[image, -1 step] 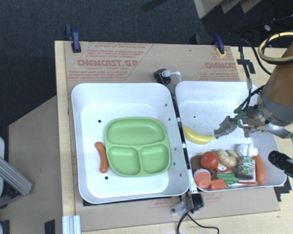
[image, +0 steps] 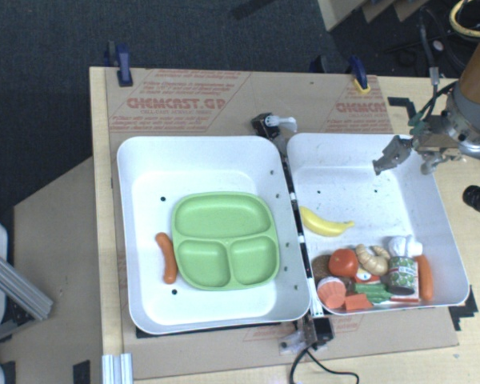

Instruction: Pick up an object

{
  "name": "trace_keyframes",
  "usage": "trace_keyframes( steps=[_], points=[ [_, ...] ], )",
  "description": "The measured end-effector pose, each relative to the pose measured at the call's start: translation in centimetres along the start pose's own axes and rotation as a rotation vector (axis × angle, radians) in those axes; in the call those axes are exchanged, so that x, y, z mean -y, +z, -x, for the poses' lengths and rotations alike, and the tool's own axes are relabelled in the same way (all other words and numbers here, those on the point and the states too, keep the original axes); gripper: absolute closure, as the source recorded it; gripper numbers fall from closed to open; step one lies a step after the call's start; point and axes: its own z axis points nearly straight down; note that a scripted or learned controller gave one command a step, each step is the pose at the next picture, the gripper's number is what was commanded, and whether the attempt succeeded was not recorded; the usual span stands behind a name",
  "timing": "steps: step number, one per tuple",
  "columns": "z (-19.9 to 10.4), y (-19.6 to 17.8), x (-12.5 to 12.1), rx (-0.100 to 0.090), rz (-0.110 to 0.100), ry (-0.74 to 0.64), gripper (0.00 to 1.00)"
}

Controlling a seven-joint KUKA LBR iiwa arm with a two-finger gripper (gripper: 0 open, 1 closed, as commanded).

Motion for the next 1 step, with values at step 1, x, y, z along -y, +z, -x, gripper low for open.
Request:
trace_keyframes(
  steps=[1],
  points=[
    [1.16,14.95,6.47,-0.01,-0.027,0.003,0.0]
  ],
)
